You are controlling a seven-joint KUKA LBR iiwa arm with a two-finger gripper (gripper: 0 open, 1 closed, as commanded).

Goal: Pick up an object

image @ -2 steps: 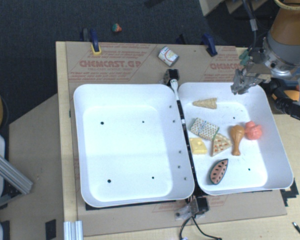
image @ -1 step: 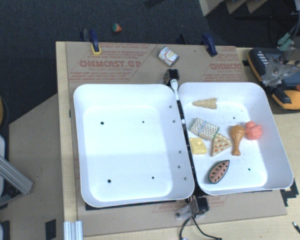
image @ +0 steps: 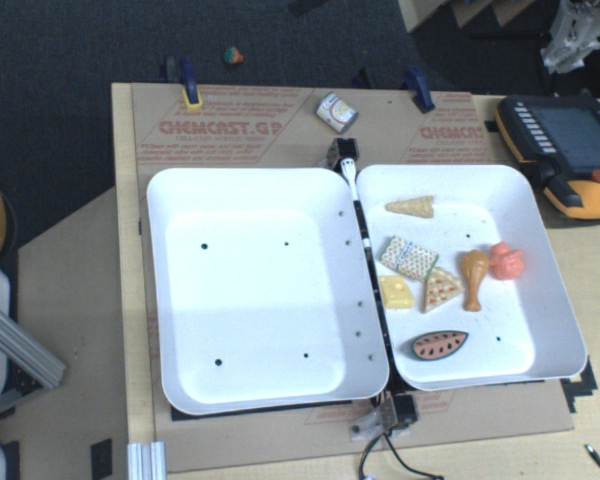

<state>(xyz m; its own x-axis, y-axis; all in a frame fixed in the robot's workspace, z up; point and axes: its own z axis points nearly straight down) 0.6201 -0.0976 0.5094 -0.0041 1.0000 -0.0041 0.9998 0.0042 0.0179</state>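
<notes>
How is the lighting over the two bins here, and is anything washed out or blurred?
Camera view: light is uneven, the left bin brighter across its lower half, with a soft shadow over its upper floor; the right bin is evenly lit. The whites are near blown out, but the toy food stays legible, such as the drumstick and the pink piece. Focus is slightly soft overall, with no motion blur.

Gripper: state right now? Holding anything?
Gripper: cannot be told. It sits at the view's top right corner, beyond the right bin.

Toy foods (image: pixel 442 290) in right bin (image: pixel 550 258)
</notes>
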